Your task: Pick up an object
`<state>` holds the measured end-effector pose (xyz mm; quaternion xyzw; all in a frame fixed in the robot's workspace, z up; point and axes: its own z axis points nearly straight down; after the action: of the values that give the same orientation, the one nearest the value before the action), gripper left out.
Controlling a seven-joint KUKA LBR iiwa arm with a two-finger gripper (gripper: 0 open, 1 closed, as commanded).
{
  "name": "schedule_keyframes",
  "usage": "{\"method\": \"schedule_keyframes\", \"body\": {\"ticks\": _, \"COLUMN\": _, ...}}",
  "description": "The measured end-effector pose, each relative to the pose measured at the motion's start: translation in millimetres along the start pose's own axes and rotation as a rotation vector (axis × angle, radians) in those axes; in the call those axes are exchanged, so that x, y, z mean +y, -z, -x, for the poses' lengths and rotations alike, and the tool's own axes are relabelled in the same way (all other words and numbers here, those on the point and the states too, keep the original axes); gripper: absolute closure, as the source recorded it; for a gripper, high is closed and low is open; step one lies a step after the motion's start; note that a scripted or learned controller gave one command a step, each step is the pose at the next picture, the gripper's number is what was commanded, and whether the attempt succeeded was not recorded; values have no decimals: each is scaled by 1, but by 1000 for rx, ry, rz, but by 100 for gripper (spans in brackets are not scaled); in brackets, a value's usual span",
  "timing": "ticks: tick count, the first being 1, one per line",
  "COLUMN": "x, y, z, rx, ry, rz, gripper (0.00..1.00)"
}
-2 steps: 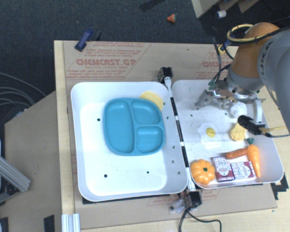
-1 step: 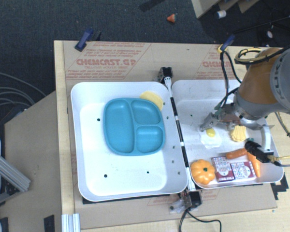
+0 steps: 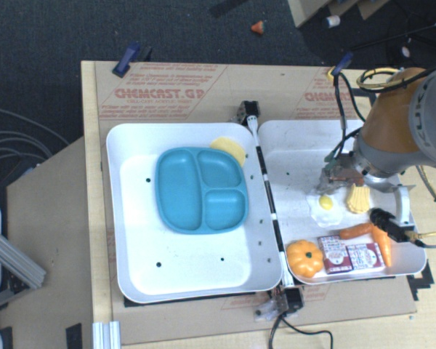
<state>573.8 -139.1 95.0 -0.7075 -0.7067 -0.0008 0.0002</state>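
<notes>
Two white bins are set side by side on the worktop (image 3: pixel 94 195). One blue divided plate (image 3: pixel 201 190) and one yellow item (image 3: pixel 229 148) are held by the left bin (image 3: pixel 131 267). In the right bin (image 3: pixel 291 140) are counted one fried egg (image 3: pixel 325 205), one corn piece (image 3: pixel 358 199), one carrot (image 3: pixel 363 233), one pumpkin (image 3: pixel 305 259) and one red packet (image 3: pixel 352 255). The gripper (image 3: pixel 333 182) is placed just above the egg; the state of its fingers cannot be told.

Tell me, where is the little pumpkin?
The pumpkin sits in the right bin, at its near left corner, right beside the red and white packet and just below the fried egg.
</notes>
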Motion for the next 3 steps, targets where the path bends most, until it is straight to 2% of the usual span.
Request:
{"method": "schedule_keyframes", "body": {"ticks": 1, "x": 0, "y": 0, "z": 0, "rx": 0, "ry": 0, "rz": 0, "gripper": 0}}
{"method": "schedule_keyframes", "body": {"ticks": 2, "x": -35, "y": -10, "z": 23, "rx": -1, "ry": 0, "rz": -2, "gripper": 0}}
{"method": "schedule_keyframes", "body": {"ticks": 3, "x": -34, "y": 1, "z": 23, "rx": -1, "ry": 0, "rz": 3, "gripper": 100}}
